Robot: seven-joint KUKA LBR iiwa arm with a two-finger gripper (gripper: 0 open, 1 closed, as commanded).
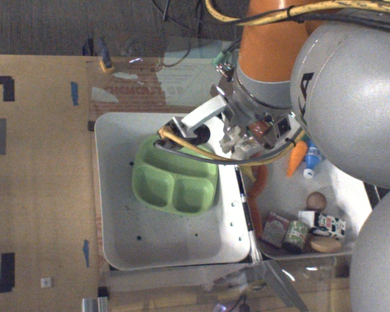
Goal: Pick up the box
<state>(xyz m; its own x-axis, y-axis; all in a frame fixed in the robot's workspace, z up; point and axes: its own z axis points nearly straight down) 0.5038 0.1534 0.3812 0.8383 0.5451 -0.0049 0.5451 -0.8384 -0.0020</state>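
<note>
A small dark reddish box [275, 229] lies at the front of the right bin [351, 187], tilted against the divider. Beside it lies a white box with black patches [326, 223]. My gripper [242, 142] hangs over the wall between the two bins, at their far end and well behind both boxes. The wrist and its fittings hide the gripper's tips. I see no box at the gripper.
A green divided tray [175, 184] lies in the left bin [117, 194]. The right bin also holds a carrot [296, 158], a blue-and-white bottle [311, 159], a red-orange long thing [259, 179], a brown ball [316, 201], a green can [297, 235] and a tan lump [325, 244].
</note>
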